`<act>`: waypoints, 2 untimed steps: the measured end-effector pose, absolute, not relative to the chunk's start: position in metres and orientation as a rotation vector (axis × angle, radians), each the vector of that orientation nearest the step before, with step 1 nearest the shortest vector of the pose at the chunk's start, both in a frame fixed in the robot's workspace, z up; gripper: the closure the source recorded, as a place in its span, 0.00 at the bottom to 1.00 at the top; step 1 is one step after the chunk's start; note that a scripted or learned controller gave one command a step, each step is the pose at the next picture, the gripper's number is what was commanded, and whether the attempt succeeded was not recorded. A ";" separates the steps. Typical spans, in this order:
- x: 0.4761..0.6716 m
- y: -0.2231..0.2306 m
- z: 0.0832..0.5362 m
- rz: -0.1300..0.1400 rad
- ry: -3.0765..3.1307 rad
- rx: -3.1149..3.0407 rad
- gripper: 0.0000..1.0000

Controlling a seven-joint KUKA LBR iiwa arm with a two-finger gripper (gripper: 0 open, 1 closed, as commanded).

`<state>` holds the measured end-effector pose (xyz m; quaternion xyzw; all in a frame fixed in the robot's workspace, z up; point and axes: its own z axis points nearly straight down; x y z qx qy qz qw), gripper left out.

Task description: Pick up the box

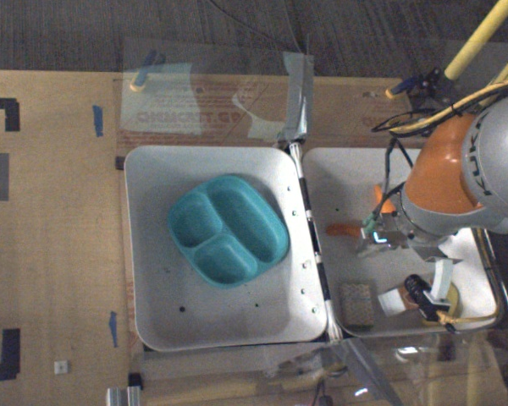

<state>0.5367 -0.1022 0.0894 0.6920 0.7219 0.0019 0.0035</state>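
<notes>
A small brownish box (356, 303) lies flat at the near left corner of the right bin (339, 184). My gripper (379, 238) hangs over the middle of that bin, under the orange-banded wrist, up and to the right of the box and apart from it. Nothing shows between its tips, and the wrist hides much of the gripper.
A thin orange object (342, 229) lies just left of the gripper, and another orange piece (378, 194) sits behind it. A white object (391, 302) and a yellow one (451, 301) lie right of the box. The left bin (152, 311) holds a teal divided plate (228, 228).
</notes>
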 end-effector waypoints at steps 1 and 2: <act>0.567 -0.097 0.090 0.005 2.510 1.870 1.00; 0.568 -0.098 0.100 0.008 2.504 1.871 1.00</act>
